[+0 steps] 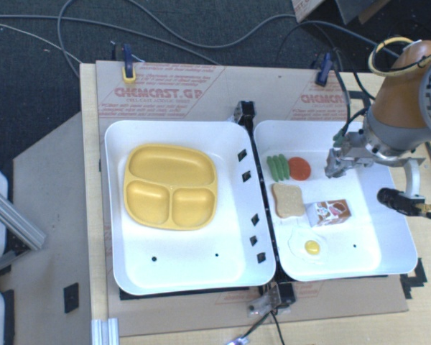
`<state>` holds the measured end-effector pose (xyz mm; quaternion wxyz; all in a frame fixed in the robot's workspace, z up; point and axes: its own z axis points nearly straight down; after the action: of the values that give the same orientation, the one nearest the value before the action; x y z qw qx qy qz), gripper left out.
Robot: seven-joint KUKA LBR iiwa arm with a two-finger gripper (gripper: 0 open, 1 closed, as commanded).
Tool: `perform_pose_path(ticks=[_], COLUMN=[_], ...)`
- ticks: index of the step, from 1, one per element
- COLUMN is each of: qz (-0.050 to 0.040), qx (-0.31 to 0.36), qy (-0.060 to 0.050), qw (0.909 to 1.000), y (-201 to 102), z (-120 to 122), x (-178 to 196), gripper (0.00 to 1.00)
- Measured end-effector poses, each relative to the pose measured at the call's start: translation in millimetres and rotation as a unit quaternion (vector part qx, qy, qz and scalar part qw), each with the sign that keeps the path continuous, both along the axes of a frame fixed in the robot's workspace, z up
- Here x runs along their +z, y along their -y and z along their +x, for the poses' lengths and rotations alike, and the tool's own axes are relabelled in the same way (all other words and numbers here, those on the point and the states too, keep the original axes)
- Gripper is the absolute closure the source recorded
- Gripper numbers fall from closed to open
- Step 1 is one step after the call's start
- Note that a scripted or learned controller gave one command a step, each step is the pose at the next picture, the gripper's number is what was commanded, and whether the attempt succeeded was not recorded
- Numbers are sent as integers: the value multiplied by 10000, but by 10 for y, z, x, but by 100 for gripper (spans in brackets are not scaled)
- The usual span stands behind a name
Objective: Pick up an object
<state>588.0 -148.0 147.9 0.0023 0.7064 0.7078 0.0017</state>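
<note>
The jaws (335, 165) hover over the right white bin (388, 243) — near a round red tomato slice (299, 168) — grip state unreadable.

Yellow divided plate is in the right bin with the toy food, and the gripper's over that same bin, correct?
Not quite. The camera view shows the yellow divided plate in the left bin. The toy food and the gripper are at the right bin.

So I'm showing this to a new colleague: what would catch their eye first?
Probably the big yellow three-compartment plastic plate in the left white bin. Next, the toy food clustered in the right white bin, near the divider, with the grey-and-orange arm's gripper above that bin's far side.
</note>
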Motion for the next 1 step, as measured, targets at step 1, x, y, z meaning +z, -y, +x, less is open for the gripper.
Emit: perform_pose_path(ticks=[1], qz=[-2], qx=[3], qy=[7], qw=[10000], y=[-79], z=[88], x=[549], gripper=[100])
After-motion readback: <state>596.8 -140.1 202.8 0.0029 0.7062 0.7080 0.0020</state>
